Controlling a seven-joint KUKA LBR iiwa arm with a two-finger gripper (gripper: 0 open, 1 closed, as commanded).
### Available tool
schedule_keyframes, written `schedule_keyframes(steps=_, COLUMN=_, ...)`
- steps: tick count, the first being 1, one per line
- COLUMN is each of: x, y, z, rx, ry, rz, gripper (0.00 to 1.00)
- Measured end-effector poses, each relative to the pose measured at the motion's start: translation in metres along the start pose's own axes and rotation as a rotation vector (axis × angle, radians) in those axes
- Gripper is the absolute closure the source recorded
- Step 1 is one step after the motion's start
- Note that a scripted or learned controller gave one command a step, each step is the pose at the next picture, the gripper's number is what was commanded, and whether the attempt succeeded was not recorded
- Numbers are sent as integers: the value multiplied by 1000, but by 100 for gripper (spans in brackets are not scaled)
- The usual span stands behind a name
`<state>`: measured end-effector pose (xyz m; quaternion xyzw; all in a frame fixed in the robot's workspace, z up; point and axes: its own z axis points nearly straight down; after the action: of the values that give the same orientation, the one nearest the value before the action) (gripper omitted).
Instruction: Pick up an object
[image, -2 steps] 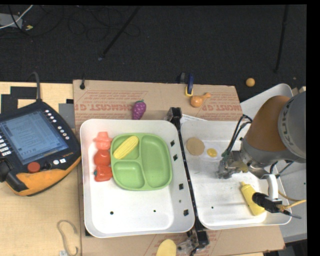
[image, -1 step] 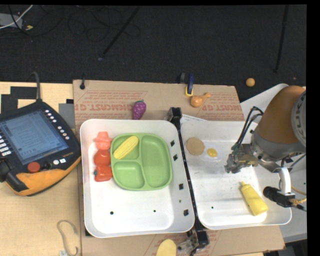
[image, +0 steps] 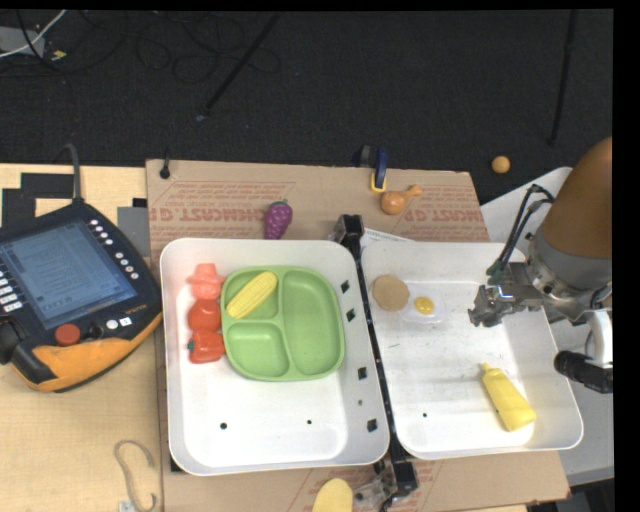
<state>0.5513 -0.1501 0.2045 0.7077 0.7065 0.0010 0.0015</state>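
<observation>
Object candidates sit in two white bins on the table (image: 60, 440); nothing is lifted yet. Largest first: a sheet of printed cardboard (image: 220, 205) lies under both bins. The left bin (image: 260, 440) carries a green divided plate (image: 285, 325), three compartments, with a yellow corn cob (image: 249, 293) lying tilted in its upper left compartment. Just left of the plate, touching its rim, stands a red and pink toy figure (image: 204, 315). The right bin (image: 450, 420) holds a yellow bottle-shaped toy (image: 505, 397) lying near its lower right corner, a round tan cookie-like disc (image: 390, 293) near the upper left corner, and a small yellow piece (image: 425, 306) just beside the disc. The arm (image: 585, 215) reaches in from the right; its pincer (image: 487, 305) hangs over the right bin's upper right part, well apart from the bottle-shaped toy and the disc. Whether the pincer is spread or pressed together I cannot tell; nothing is seen between its tips. Outside the bins: a handheld control pendant (image: 65, 290) at left, a purple grape cluster (image: 277, 218) and an orange pear-shaped toy (image: 398, 198) on the cardboard behind the bins, a yellow lemon-like toy (image: 333, 495) at the front edge, a small orange ball (image: 500, 164) on the dark floor behind.
</observation>
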Motion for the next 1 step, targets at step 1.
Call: schedule_keyframes(steps=1, x=-2, y=0, z=-24, rx=3, ry=1, rz=0, gripper=100)
